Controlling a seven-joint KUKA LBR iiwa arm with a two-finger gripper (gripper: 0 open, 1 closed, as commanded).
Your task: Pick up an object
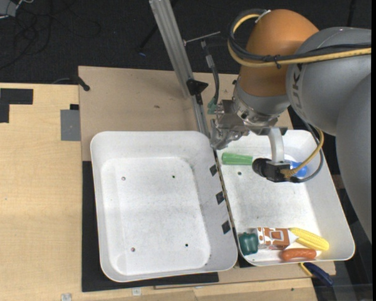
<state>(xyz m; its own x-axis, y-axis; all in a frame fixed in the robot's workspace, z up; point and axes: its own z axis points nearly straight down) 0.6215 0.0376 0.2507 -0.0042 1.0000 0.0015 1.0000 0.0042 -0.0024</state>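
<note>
White plastic forms the left bin (151,205), which sits well to the left of the jaws and gives the arm nothing to reach for. The gripper (229,132) hangs over the far left corner of the right bin (339,215), and how its jaws stand cannot be told. A green stick-shaped object (237,159) lies just below the jaws, likely the target. Well apart, toward the near rim, rest a dark green block (248,242), an orange-and-white carton (273,237), a red sausage toy (297,254) and a yellow corn cob (309,238), gathered in that corner.
</note>
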